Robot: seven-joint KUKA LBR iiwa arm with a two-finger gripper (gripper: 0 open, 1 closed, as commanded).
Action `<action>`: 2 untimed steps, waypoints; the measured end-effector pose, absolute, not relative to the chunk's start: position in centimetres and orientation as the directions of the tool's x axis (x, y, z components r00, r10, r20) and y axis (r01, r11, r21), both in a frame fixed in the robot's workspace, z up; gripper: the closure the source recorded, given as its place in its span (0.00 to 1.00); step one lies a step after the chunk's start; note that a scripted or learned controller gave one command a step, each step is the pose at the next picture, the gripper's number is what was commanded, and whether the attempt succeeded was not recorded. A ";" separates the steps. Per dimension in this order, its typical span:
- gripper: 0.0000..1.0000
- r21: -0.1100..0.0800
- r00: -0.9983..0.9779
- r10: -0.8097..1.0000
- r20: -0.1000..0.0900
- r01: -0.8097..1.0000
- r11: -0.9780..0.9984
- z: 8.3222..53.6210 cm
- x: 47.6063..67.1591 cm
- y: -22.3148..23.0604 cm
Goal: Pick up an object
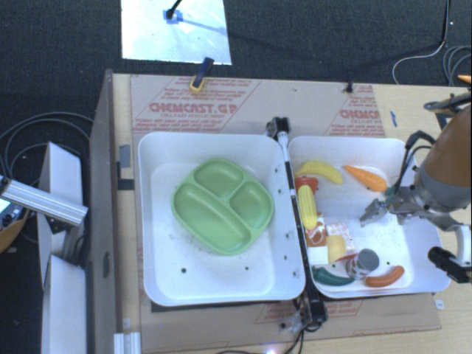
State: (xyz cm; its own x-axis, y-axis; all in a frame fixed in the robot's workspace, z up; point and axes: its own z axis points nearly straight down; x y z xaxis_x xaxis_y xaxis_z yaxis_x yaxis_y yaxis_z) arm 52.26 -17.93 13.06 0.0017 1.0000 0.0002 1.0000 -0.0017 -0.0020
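- Task's candidates are lying in the right bin [413,150], a shallow white tray sitting just beside its twin.
- Banana [320,170] is resting near the far left corner, yellow and curved; a carrot [366,177] is lying to its right, orange, tapering (tip pointing toward the arm).
- Corn cob [307,206] is lying lengthwise along the left wall, yellow, with a small red piece [307,184] at its far end.
- A red-and-white packet [316,234] and a pale yellow block [337,246] are sitting below the cob, touching or nearly so.
- Near the front wall: a green pepper-like piece [330,276], a small grey can [365,260] and a reddish sausage [385,276], all crowding together.
- Gripper [373,212] is hanging over the bare middle of the right bin; fingers look slightly apart (blurred, low confidence) and nothing is sitting between them.
- Left bin [158,161] is holding a green divided plate [223,206], tilted in plan, near its centre.
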 end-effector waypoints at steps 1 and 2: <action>0.00 0.007 -0.009 1.000 -0.002 1.000 0.009 11.5 59.6 -15.9; 0.00 -0.004 0.002 1.000 0.001 1.000 -0.002 8.3 53.6 -16.5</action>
State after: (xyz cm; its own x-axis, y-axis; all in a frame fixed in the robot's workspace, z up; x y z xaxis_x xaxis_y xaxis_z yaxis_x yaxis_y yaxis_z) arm 53.58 -16.52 8.27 0.0020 1.0000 0.0010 1.0000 -0.0020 -0.0035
